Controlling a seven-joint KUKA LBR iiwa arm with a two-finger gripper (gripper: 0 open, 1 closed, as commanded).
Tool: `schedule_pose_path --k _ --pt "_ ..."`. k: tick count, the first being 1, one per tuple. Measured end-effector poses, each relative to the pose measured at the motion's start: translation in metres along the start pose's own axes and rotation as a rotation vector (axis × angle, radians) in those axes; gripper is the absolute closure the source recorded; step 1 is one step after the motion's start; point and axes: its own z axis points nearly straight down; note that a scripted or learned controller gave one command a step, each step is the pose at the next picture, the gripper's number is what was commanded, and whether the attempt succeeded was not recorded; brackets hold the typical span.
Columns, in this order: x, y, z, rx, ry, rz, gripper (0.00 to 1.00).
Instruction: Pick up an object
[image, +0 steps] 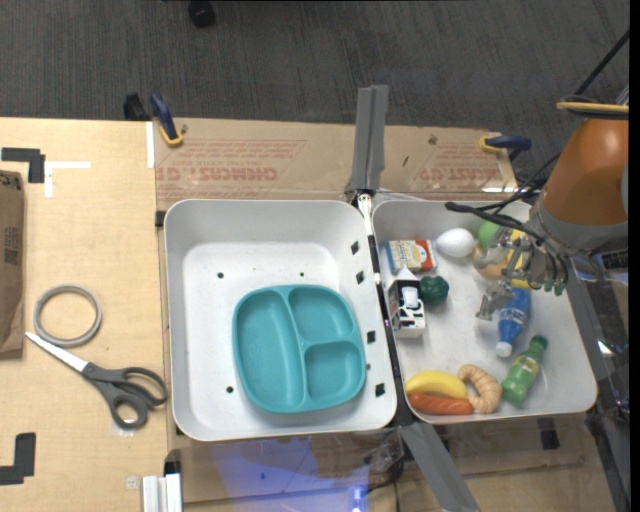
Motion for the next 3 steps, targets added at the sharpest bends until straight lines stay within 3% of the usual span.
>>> schedule_pose_path --k 1,2,3 --pt "-0.002 0.000 -0.011 0.000 -0.006 0.000 1.00" --pt "-0.002 0.000 -0.011 0.000 -0.006 0.000 0.00" --pt "0.014 -0.033 0.011 0.000 0.008 -0.009 0.00"
